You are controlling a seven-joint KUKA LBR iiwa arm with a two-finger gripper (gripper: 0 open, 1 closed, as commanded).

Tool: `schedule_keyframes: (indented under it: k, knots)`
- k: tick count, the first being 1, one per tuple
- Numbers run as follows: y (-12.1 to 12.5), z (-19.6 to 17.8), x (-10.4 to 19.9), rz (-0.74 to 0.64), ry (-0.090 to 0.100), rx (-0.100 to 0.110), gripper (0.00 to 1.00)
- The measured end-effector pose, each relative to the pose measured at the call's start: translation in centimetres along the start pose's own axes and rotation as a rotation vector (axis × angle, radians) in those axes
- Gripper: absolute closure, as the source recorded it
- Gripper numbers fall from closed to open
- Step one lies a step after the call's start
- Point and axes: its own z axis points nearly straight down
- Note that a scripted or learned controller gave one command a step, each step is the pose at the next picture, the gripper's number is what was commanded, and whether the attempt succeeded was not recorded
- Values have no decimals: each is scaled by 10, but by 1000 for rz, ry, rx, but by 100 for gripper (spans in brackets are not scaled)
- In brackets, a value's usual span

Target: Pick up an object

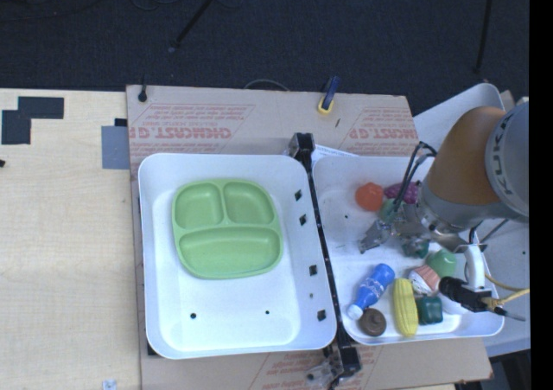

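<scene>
Hangs low in the right bin (341, 207), down by the white floor, with the gripper (373, 239) under the grey and orange arm (462, 168). Hard to tell the gripper's state from up here, spread or clenched, and nothing to see inside it. Plenty of toys to pick from, all in this same bin: an orange ball (369, 196) just up from the gripper, a purple toy (403, 192) beside the ball, a blue bottle (371, 286) a little below, then a yellow corn cob (404, 306), a brown ring (373, 322) and a dark green block (429, 309) packed close by the front wall. Could easily grab only air here, with bare floor right under the gripper and the ball and bottle off to each side. Could bump the ball and send it rolling away, being so round. Could knock the bottle into the corn, or pinch two toys at once in that crowded corner. Could also snag the dark cables (413, 170) near the wrist. No worry about the left bin (155, 293), with its green divided plate (227, 228) well apart from all this.
</scene>
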Motion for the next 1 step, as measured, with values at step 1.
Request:
schedule_keyframes:
  k: [1]
  knots:
    - [0, 27, 2, 0, 0, -4, 0]
